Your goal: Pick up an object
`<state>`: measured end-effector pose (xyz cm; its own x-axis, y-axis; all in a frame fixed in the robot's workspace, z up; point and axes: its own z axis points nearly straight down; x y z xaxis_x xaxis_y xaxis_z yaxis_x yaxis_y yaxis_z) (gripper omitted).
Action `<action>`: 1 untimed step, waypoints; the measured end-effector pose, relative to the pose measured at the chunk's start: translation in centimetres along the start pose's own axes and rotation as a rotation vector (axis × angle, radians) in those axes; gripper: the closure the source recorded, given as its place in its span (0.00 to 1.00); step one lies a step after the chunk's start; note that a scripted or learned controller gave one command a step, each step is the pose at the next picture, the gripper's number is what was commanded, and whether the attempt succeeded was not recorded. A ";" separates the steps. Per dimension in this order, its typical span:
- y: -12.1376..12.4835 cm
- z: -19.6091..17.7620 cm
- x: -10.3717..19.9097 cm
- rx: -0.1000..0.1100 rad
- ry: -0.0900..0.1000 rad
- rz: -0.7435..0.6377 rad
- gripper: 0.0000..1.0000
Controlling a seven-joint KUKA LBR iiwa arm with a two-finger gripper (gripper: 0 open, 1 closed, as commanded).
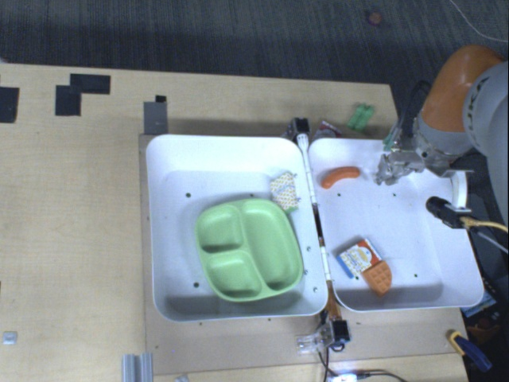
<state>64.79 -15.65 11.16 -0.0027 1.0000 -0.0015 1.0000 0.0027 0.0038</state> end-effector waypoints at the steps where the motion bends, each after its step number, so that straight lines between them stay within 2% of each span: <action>1: 0.6 -4.3 -4.4 -0.002 0.000 0.000 1.00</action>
